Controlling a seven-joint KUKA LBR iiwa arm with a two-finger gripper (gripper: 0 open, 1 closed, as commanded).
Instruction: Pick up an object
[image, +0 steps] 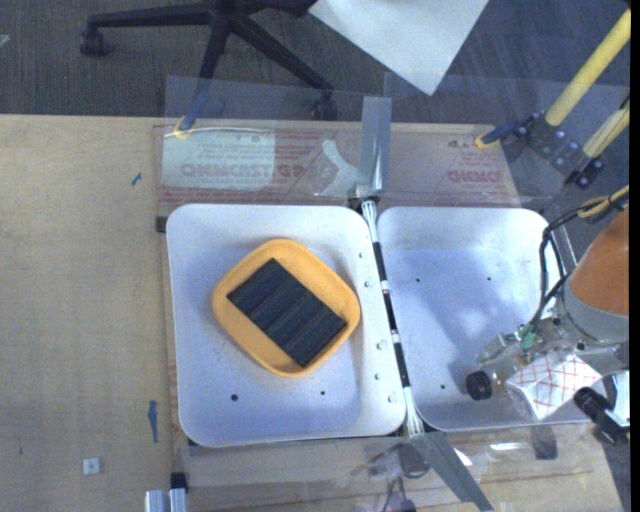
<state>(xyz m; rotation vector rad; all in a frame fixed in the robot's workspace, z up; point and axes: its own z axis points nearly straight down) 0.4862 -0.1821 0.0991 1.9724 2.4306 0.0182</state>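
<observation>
A yellow rounded-square dish (285, 305) with a black ridged pad in its middle lies tilted in the left bin (200, 400). A white cloth with a red grid pattern (558, 384) lies at the near right corner of the right bin (450, 270). My gripper (527, 347) is low over that corner, right beside the cloth's left edge, and the arm's grey wrist with its orange band (608, 275) rises above it. The arm hides part of the cloth, and whether the gripper touches it is unclear.
A raised divider (385, 310) runs between the two bins. Clear plastic panels stand along the far side of the bins (330, 165). The wooden bench (80, 300) stretches to the left.
</observation>
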